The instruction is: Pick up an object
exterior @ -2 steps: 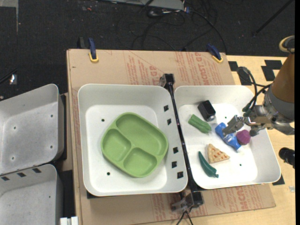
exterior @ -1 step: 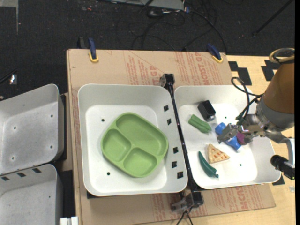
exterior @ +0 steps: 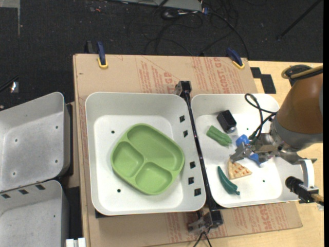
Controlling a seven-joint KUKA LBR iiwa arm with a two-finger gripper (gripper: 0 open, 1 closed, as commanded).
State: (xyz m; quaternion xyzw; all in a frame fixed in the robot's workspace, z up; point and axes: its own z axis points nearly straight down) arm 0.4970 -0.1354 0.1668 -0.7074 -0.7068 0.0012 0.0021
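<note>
Two shallow white bins are set side by side on a cardboard-covered surface [exterior: 154, 71], which is clipped down at the back by two yellow-and-blue clamps [exterior: 102, 55].

The left bin [exterior: 97, 138] is taken up by a green divided plate [exterior: 148, 159] with three compartments, laid a bit crooked near the middle.

The right bin [exterior: 267, 189] is where the pickable stuff is found. A small black block [exterior: 226, 120] is seen toward the back, with a light green piece [exterior: 219, 136] just in front of it to the left. A darker green curved piece [exterior: 226, 181] is laid near the front edge, and a tan, wedge-shaped piece that looks like a pizza slice [exterior: 239, 170] is placed just to its right. A blue object [exterior: 245, 140] is partly covered by the arm's end.

The arm [exterior: 303, 112] is reached in from the right, and the tool [exterior: 243, 155] is lowered into the right bin, right over the top edge of the pizza slice and beside the blue object. Whether the tool is clenched or released can't be told from this angle, and nothing can clearly be seen gripped in it.

Off to the left, a couple of spare white trays [exterior: 31, 133] are parked on the dark floor.
</note>
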